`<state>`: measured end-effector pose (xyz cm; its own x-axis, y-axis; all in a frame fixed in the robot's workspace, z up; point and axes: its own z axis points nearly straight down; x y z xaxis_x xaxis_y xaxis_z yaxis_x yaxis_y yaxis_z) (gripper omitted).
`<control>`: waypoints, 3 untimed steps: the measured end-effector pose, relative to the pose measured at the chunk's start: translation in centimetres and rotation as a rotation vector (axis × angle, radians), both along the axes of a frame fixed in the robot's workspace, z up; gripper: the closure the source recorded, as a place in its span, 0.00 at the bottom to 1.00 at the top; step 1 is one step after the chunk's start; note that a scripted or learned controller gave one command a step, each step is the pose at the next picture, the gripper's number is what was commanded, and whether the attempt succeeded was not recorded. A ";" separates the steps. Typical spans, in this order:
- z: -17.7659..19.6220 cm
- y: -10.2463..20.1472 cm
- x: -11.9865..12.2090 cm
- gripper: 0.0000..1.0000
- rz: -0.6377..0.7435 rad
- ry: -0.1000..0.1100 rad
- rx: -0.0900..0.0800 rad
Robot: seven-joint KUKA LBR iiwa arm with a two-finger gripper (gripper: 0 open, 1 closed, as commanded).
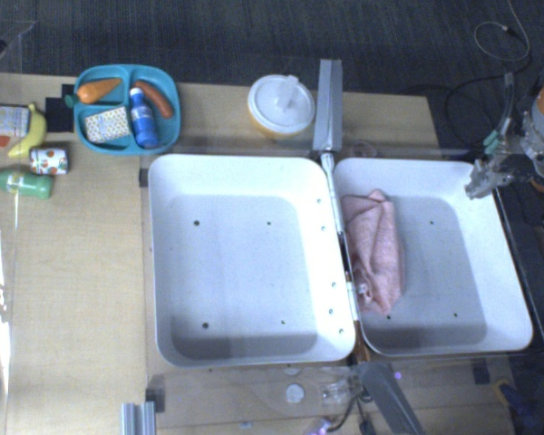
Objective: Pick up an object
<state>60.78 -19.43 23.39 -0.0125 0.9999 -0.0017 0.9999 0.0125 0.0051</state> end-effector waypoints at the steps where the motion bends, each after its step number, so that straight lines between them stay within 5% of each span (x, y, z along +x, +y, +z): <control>1: -0.9 -1.0 2.7 1.00 -0.014 0.001 0.000; 2: -0.9 -1.0 2.7 0.00 -0.014 0.001 0.000; 3: 0.2 -0.8 2.9 1.00 -0.006 -0.004 -0.003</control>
